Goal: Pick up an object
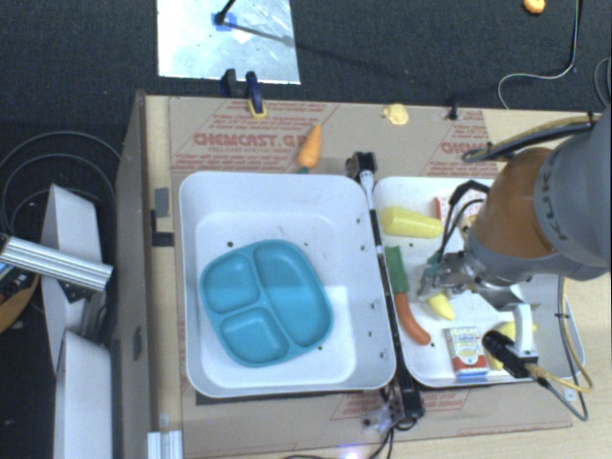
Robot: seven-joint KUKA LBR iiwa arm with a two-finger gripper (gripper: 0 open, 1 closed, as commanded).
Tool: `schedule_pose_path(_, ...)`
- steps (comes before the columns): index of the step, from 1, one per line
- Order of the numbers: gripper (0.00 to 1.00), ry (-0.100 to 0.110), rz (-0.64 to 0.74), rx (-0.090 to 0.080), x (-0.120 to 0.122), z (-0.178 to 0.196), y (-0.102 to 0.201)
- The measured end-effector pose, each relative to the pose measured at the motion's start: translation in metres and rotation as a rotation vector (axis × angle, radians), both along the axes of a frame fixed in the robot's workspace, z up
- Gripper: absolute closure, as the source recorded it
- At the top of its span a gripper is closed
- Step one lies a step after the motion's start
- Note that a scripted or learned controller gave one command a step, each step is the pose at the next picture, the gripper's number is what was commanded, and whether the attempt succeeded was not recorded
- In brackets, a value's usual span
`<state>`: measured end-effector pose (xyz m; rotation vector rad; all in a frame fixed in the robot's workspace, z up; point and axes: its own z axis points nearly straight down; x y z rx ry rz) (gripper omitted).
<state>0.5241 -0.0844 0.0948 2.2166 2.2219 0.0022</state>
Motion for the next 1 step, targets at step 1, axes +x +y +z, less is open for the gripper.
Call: schedule_pose_path(1,1.00,-0.005,0.009,0.003,-0.0091,0.0945,0.0687)
